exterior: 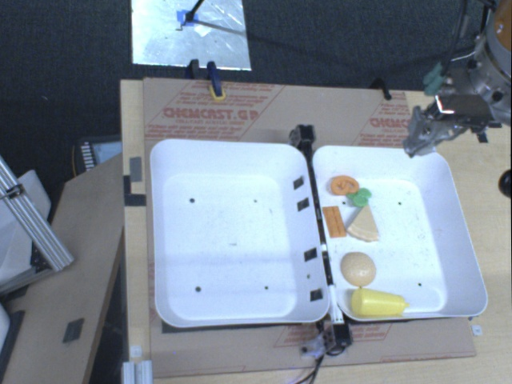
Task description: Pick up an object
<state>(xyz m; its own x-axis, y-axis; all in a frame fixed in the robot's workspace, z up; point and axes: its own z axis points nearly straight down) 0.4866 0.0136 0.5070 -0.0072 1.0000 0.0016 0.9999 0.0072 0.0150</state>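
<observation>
While the grey arm reached in from the right, its hand [419, 138] hung above the far right corner of the right-hand shallow white plastic bin [448, 214], over the bin's rim and well apart from every object inside. Whether the hand was open or closed could not be told from this slanted view; nothing was visible in its grip.

All the objects lay in the right-hand bin, gathered along its left side near the divide between the two bins. Farthest back sat a flat round orange piece [345, 185], with a small green lump [362, 196] touching it at its near right edge. Just in front of these lay a flat orange-brown rectangular block [334, 221], and just beside it on the right a pale tan wedge shaped like a slice of cheese [365, 227]. Nearer the camera rested a round tan ball-like object [358, 268], standing apart from the wedge. At the near left corner of the bin lay a yellow, tapered plastic object [378, 302] on its side, its narrower end pointing right.

The left-hand shallow white plastic bin [232, 230] sat beside the right one, the two joined along a dark strip with black clips [308, 206]. Both rested on a brown cardboard sheet printed with red lettering [240, 106] on the table [88, 214]. Beyond the cardboard, a shiny silver square sheet [190, 22] lay on the dark floor.
</observation>
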